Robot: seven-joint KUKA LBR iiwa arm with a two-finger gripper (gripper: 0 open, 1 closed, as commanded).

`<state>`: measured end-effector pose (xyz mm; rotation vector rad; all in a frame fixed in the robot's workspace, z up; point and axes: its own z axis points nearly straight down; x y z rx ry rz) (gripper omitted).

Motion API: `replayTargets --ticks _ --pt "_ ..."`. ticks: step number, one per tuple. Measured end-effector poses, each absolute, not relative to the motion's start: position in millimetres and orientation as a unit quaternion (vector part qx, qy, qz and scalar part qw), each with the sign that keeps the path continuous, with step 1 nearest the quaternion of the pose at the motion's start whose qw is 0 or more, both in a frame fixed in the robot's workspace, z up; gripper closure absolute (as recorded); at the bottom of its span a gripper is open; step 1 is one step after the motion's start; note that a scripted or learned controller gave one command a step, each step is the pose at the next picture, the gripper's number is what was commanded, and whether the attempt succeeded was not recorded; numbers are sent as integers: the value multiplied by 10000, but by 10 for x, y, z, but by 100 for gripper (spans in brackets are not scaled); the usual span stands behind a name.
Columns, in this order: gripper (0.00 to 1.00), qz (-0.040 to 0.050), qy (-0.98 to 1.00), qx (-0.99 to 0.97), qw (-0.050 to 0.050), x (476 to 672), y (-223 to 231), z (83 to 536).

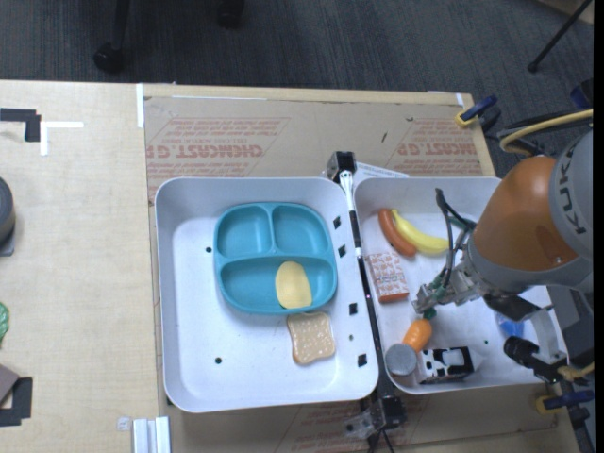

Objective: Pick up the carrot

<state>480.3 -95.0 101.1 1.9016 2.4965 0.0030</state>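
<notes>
The carrot is seen in the right bin, toward that bin's 7 o'clock corner, with a grey can just beside it at 7 o'clock and a small red-and-white box at its 11 o'clock. The gripper is poised just above the carrot at its 1 o'clock; whether its jaws are spread or closed cannot be told. A sausage and a banana are laid together at the bin's 11 o'clock.

Even, bright overhead light, soft shadows, mild glare on the white bins, slightly soft focus.
</notes>
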Motion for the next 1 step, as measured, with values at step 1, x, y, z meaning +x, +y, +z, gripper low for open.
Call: replayTargets --ticks 1 --pt "0 9 7957 6057 10 4801 -948 1009"
